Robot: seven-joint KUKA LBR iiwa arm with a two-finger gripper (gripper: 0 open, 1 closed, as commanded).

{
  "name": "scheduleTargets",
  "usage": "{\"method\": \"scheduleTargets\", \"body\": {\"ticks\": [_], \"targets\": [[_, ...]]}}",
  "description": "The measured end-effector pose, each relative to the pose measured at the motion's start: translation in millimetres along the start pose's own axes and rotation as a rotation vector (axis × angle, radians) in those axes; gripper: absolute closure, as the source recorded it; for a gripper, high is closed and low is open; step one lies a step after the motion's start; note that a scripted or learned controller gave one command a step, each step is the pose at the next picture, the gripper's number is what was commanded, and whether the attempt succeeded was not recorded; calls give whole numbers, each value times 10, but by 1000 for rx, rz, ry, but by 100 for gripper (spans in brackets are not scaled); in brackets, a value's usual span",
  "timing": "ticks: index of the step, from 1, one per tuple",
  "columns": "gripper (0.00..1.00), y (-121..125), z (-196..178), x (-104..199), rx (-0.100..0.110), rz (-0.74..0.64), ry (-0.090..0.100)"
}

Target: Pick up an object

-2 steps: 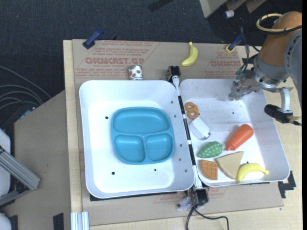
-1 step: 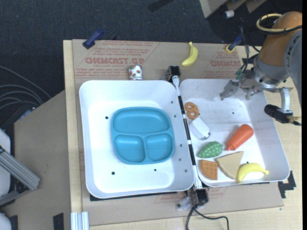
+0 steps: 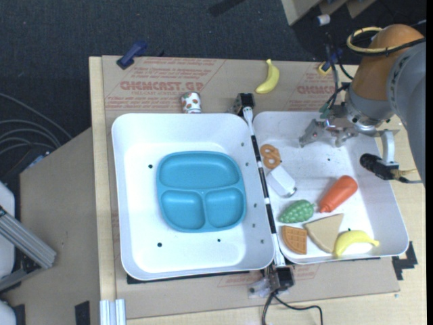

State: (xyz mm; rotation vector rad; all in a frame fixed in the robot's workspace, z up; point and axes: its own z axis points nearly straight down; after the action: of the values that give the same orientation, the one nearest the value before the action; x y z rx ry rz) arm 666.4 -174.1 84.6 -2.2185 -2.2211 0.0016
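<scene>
The right bin (image 3: 382, 195) holds a brown pretzel (image 3: 270, 156), a white block (image 3: 281, 180), a green knobbly piece (image 3: 296, 212), an orange carrot (image 3: 337, 193), a waffle (image 3: 293, 239), a tan bread slice (image 3: 323, 231) and a yellow banana (image 3: 356, 241). My gripper (image 3: 326, 133) hangs over the far end of this bin, up and to the right of the pretzel. It is open, its fingers are spread, and nothing is between them. The carrot lies nearest, toward the front.
The left bin (image 3: 128, 181) holds a blue divided plate (image 3: 201, 189). Behind the bins on the bench lie a second banana (image 3: 268, 78), a small patterned cup (image 3: 191, 101) and a blue item (image 3: 131, 55). A black clip (image 3: 244, 103) sits where the bins meet.
</scene>
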Motion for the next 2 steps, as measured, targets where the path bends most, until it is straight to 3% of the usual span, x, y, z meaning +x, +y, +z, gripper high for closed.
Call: {"method": "scheduleTargets", "body": {"ticks": [1, 2], "targets": [[100, 9, -110, -2, -3, -1, -2], [0, 7, -107, -2, -2, -1, -2]]}}
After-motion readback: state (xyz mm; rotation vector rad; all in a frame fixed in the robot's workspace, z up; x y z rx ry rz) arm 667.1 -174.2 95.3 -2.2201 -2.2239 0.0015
